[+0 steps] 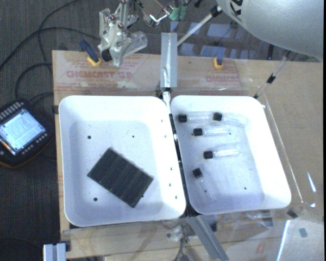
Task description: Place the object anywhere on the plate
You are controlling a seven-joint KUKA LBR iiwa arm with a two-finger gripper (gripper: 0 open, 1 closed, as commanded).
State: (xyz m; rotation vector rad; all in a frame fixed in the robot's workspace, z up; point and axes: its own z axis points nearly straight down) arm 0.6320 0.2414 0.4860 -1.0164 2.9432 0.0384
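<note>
Looking down on two shallow white bins side by side. The right bin holds five small clear vials with black caps, lying on their sides: two near the top, one below them, one at mid-bin, one lowest. They look light, rigid, smooth and likely slippery; as cylinders they may roll when nudged, and if glass, they could break. Judged best gripped across the clear body, jaws square to its length.

The left bin holds the plate, a dark, flat, ribbed rectangle lying tilted near the bin's middle, well apart from the vials.

The gripper hangs beyond the left bin's far edge, above the brown board. Something clear seems to sit at its tip, but whether the jaws are open, shut or holding anything cannot be told.
</note>
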